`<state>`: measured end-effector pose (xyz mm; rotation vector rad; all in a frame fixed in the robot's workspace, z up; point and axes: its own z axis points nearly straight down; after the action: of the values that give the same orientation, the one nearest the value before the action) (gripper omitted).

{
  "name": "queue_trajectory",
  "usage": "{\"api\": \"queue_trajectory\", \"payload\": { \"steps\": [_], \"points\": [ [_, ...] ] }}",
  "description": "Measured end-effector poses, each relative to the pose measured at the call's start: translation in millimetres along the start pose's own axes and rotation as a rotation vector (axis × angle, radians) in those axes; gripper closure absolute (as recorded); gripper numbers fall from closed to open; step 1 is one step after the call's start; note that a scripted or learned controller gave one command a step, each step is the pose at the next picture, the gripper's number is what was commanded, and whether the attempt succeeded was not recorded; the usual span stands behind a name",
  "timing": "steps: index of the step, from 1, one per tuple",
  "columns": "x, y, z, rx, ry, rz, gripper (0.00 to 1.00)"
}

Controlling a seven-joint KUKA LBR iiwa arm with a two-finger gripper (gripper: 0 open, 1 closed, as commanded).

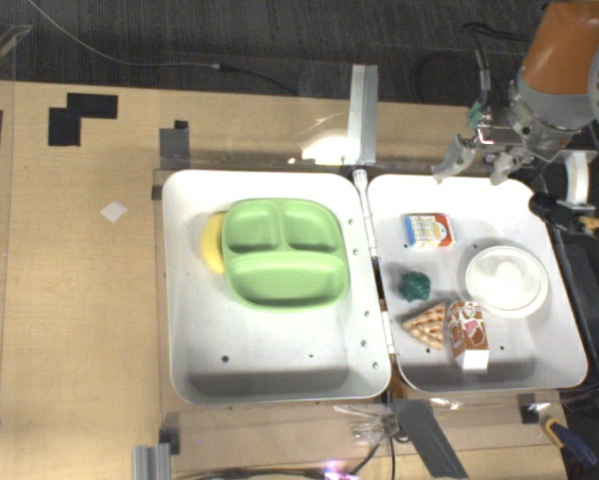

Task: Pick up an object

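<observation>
I see the gripper [482, 158] parked over the far rim of the right bin [549, 373], near its top edge, arm coming in from upper right with the orange band visible. Nothing sits between its fingers. Can't tell from this angle whether it's released or clenched; too small and cluttered there.

Pick candidates all sit in the right bin, well apart from the gripper:
- small carton [426, 231], blue/white/orange, toward the far side
- dark green lump [414, 286] near the bin's left wall
- pizza-slice toy [428, 323] just below the lump
- brown-and-white box [468, 334] touching or just beside the pizza slice, on its right
- white round bowl [506, 279] on the right side

Left bin [269, 373] holds a green divided tray [283, 251], with a yellow item [211, 243] poking out from under its left edge; can't tell what that is.
</observation>
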<state>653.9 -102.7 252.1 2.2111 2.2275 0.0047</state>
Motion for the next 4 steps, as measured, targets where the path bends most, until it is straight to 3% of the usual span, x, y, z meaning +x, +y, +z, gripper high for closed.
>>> {"api": "queue_trajectory", "payload": {
  "steps": [1,2,3,4],
  "points": [
    [12,-35,100,0.002,0.000,-0.071,0.00],
    [4,0,156,-0.018,-0.005,-0.171,0.00],
    [-38,-62,154,-0.023,-0.009,-0.122,0.00],
    [-52,-37,155,-0.021,-0.003,0.092,0.00]
  ]
}}
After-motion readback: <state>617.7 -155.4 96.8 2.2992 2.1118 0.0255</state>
